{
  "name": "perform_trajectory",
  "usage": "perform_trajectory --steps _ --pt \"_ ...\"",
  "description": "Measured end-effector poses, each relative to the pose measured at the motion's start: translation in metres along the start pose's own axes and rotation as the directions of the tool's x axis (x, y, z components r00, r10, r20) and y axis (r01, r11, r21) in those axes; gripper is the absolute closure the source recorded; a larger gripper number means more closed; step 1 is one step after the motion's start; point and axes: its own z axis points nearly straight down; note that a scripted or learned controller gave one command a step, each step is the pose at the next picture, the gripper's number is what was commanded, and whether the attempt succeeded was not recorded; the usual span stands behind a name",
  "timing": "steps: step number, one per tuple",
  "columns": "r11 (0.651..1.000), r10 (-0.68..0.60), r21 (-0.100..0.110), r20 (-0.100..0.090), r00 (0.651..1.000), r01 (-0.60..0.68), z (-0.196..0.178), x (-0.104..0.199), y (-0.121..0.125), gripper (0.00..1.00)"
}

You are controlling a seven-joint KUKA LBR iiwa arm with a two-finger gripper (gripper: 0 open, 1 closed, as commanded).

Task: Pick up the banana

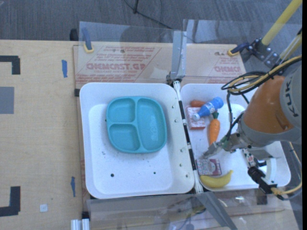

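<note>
The yellow banana [216,179] lies at the near edge of the right bin [283,174], close to its left corner and curved upward. My gripper [212,150] hangs over the same bin, a little behind the banana and apart from it, just above a small printed packet [208,166]. The grey and orange arm reaches in from the right and covers the bin's right side. Nothing shows in the gripper.
In the right bin, behind the gripper, lie an orange carrot [213,130], a blue bottle [209,108], a red and white packet [195,117] and a small red item [196,103]. A teal divided plate [136,124] sits in the left bin [91,97]. Cables hang beside the arm.
</note>
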Motion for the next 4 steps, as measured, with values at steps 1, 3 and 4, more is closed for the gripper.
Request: perform_trajectory --steps 1,3,4 --pt "1.000 0.000 0.000 0.000 1.000 0.000 0.000 0.000 0.000 0.00" --pt "0.986 -0.164 0.001 0.000 0.986 0.164 0.001 -0.017 0.057 0.00" --pt "0.954 -0.298 0.000 0.000 0.954 0.298 0.001 -0.043 0.028 0.00"
